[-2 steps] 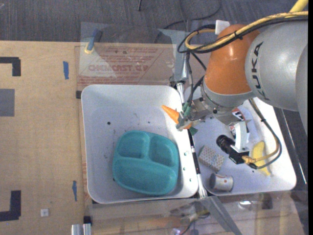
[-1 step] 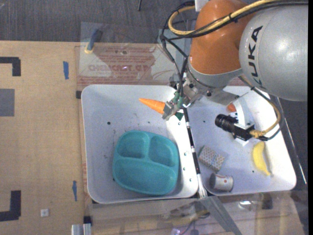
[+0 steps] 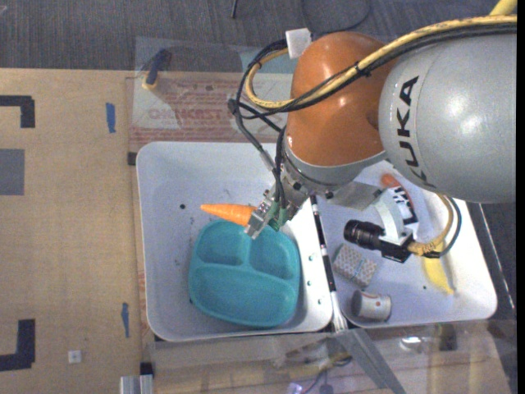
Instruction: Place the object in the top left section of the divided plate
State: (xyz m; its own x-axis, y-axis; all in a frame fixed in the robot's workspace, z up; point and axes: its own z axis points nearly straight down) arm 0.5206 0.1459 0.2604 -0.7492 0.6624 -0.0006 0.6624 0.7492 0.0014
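Camera view | tan bench (image 3: 66, 220), grey carpet (image 3: 123, 6) | hand (image 3: 264, 216) pinching carrot (image 3: 228, 213) above teal plate (image 3: 244, 279)

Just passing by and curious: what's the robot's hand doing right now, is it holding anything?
Hand: closed on the orange carrot, gripping its right end just above the teal divided plate.

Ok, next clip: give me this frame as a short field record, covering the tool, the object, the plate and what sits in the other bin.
tool: over the left bin, at the plate's top edge
object: orange carrot, its right end between the tool's fingers
plate: teal divided plate, lying in the left bin
task state: carrot above the plate's top left section, not yet released
right bin: yellow banana, grey cylinder, speckled block
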